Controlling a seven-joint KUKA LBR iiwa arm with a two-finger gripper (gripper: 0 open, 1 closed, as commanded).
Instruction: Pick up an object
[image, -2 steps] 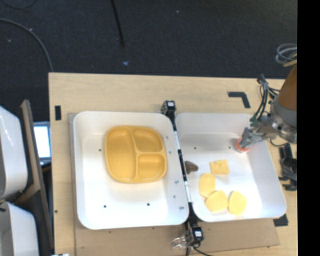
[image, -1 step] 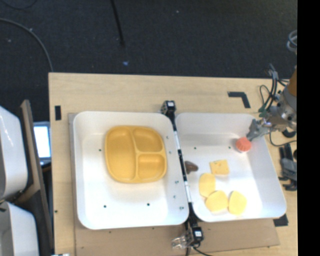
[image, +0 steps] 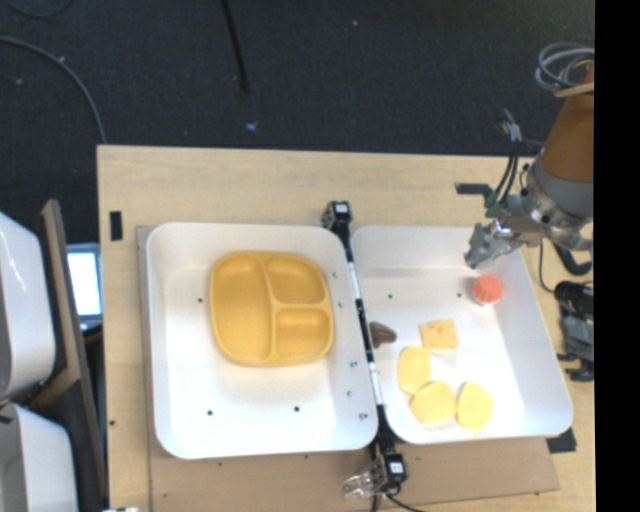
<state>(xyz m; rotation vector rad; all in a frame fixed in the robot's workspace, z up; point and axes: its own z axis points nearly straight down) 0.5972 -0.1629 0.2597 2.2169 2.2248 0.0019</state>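
Observation:
The right bin (image: 520, 340) holds several small items: a small red-orange ball (image: 487, 289) near its far right side, a yellow square piece (image: 439, 334), three rounded yellow pieces (image: 414, 368) (image: 433, 403) (image: 475, 405) toward the front, and a small brown piece (image: 382, 333) by the divider. My gripper (image: 483, 246) hangs over the far right corner of that bin, just above and behind the red-orange ball, with nothing seen between its fingers.
The left bin (image: 180, 400) carries a yellow divided plate (image: 270, 306) in its middle. A black rail (image: 358, 320) runs between the two bins. The arm's orange band (image: 572, 140) and cables stand at the right edge. White equipment sits at far left.

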